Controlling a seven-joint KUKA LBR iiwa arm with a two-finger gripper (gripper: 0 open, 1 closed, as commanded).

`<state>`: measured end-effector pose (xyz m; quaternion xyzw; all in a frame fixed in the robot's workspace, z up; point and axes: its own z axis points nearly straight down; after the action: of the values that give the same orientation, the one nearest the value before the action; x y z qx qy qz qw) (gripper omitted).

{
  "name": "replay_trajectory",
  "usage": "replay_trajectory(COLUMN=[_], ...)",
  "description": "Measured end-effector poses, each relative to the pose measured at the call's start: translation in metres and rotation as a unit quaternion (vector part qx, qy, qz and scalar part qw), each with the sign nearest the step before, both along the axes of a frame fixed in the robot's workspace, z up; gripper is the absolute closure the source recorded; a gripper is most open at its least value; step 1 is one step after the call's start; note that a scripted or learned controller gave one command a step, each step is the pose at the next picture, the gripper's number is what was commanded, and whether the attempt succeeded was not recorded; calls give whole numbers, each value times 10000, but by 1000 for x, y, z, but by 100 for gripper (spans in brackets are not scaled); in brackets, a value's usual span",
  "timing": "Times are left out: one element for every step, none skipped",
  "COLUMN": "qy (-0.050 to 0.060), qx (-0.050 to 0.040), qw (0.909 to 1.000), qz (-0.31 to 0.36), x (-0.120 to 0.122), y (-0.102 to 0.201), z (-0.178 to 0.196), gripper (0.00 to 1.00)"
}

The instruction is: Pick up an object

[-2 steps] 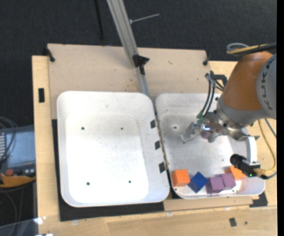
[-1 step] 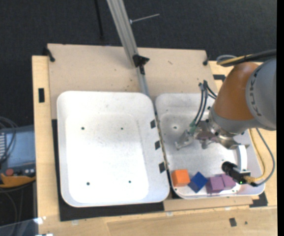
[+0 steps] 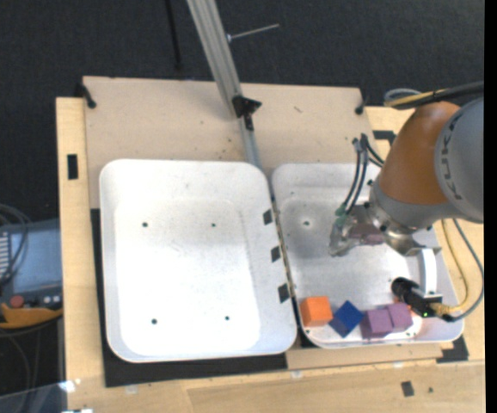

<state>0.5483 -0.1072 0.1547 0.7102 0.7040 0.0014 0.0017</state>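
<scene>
An orange block point(image 3: 317, 310), a blue block point(image 3: 346, 318) and a purple block point(image 3: 387, 321) lie in a row along the near edge of the right bin point(image 3: 304, 188). My gripper point(image 3: 341, 241) hangs over the middle of that bin, above and behind the blocks, a clear gap away from them. Its fingers point down toward the bin floor, with nothing seen between them. The grey arm with its orange band point(image 3: 420, 149) comes in from the right and hides the bin's right side.
The left bin point(image 3: 188, 256) lies beside the right one, divided by a rim with black clips point(image 3: 276, 252). A slanted metal bar point(image 3: 218, 50) rises behind the bins. Cables point(image 3: 455, 291) trail at the right bin's right edge.
</scene>
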Motion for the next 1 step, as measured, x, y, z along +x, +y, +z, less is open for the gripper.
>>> replay_trajectory(qy=[-9], qx=[-4], qw=[10000], qz=[32], x=[-7], y=[1], z=[49], gripper=[100])
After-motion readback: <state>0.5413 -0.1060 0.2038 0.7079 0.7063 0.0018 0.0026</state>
